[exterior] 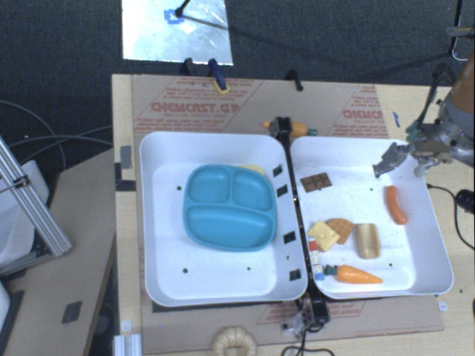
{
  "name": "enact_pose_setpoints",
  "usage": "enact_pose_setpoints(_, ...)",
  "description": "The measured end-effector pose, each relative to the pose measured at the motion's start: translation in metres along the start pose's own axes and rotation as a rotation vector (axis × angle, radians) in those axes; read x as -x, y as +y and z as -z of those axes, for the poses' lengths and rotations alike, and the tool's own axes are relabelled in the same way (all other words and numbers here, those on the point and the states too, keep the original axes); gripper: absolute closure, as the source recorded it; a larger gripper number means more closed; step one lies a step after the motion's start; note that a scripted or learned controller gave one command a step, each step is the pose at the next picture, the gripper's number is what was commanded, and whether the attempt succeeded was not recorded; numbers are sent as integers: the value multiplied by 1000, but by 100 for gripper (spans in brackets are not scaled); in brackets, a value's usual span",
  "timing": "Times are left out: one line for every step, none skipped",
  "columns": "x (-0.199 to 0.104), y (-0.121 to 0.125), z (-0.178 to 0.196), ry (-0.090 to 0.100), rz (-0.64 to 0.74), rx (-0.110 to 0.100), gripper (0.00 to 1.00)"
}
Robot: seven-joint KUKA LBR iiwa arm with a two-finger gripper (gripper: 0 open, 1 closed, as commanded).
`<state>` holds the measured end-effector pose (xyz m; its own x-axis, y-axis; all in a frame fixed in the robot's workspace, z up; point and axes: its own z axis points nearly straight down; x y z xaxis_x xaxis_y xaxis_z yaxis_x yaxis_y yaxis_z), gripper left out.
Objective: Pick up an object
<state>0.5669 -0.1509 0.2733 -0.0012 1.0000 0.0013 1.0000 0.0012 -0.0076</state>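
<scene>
My gripper [404, 163] hangs over the far right part of the right bin [430, 228], open, with nothing between its fingers. Just below it lies an orange sausage [396, 204]. Left of the gripper a brown chocolate bar [315, 182] rests on the bin floor. Lower in the same bin sit a yellow cheese wedge [323, 235], a brown waffle piece [341, 229], a tan bread roll [367, 241] and an orange carrot [358, 275].
The left bin [163, 199] holds a blue divided plate [230, 206] with a yellow item [254, 169] peeking out behind it. A black clamp strip [291, 199] runs between the bins. A metal frame [26, 199] stands at the left.
</scene>
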Motion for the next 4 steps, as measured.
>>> enact_pose_setpoints(0,2,5,-2,2,9,0)
enact_pose_setpoints(0,4,-58,-1,0,5,0)
enact_pose_setpoints(7,1,-104,-1,-1,5,0)
enact_pose_setpoints(4,-1,-167,0,0,4,0)
